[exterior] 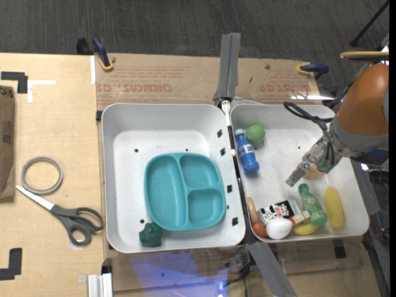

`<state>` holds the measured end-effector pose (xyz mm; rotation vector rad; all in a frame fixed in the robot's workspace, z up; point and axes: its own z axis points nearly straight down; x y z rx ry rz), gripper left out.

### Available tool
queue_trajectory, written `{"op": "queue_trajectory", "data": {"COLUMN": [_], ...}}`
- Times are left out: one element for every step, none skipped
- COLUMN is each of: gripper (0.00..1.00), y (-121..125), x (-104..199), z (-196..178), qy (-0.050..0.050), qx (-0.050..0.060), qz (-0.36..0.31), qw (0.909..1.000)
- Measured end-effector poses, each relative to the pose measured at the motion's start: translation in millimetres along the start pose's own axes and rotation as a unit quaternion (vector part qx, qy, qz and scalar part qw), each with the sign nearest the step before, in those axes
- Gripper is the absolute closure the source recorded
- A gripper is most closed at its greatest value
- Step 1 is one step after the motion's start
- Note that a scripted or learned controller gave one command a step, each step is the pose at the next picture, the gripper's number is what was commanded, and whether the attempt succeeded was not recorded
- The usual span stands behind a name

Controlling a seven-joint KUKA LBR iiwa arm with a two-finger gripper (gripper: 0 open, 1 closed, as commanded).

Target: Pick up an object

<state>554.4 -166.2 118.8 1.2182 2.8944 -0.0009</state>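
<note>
a dark grey carpeted floor (185,11) fills the far side of the room. the pale wooden bench top (49,141) is marked with black tape corners. a flat brown cardboard sheet (161,82) with red print is clamped at its edge by blue clamps (102,53). on the wood lie a roll of clear tape (41,174) and grey-handled scissors (71,218). a brown paper bag (6,144) sits at the left edge.
</note>
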Motion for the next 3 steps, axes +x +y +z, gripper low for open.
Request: {"op": "queue_trajectory", "data": {"gripper": [0.00,1.00,1.00], "y": [-32.7,-31.7,13.2], "x": [20.8,20.1,57.3], "z": [26.7,17.2,-110.4], "qy": [0.000,-0.001,-0.001], "qx": [0.000,0.000,0.000], "qz": [0.034,0.032,0.109], "qw": [0.9994,0.9995,0.9940]}}
